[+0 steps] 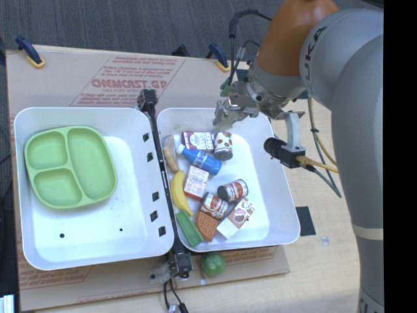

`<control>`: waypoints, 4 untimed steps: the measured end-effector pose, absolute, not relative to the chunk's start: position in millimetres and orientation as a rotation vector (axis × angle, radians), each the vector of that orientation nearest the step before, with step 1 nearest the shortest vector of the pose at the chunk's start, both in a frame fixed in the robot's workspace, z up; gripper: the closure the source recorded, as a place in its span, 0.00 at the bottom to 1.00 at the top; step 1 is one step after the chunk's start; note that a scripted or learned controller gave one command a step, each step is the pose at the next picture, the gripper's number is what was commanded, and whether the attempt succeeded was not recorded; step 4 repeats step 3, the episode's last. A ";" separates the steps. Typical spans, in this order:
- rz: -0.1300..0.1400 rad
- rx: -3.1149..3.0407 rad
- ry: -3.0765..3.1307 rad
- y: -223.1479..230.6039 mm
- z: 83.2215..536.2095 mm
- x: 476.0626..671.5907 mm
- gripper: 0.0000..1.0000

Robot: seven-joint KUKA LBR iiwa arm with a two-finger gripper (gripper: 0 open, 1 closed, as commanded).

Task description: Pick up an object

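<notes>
Because my gripper [226, 115] is hanging over the right bin [277, 175], I am risking a miss: the carton [197, 139] and can [223, 145] are lying touching just below it, so I may be nudging both. Its state I cannot tell.

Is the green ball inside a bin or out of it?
Out. The green ball sits on the cardboard just past the right bin near edge.

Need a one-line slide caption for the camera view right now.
KUKA arm's tool hovers over the toy-food pile at the right bin's far edge; green divided plate sits in the left bin.
</notes>
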State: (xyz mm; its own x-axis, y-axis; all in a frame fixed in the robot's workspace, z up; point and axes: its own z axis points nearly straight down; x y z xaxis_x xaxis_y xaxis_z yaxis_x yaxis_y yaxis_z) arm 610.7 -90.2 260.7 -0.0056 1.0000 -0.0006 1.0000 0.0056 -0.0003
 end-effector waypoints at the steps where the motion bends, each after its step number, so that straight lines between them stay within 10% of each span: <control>1: -0.005 2.216 2.232 -54.4 210.6 587.7 1.00; 2: -0.003 2.218 2.228 -70.4 239.4 535.5 1.00; 3: -0.001 2.216 2.229 -83.5 221.8 628.7 1.00; 4: -0.001 2.216 2.229 -83.5 221.8 628.7 1.00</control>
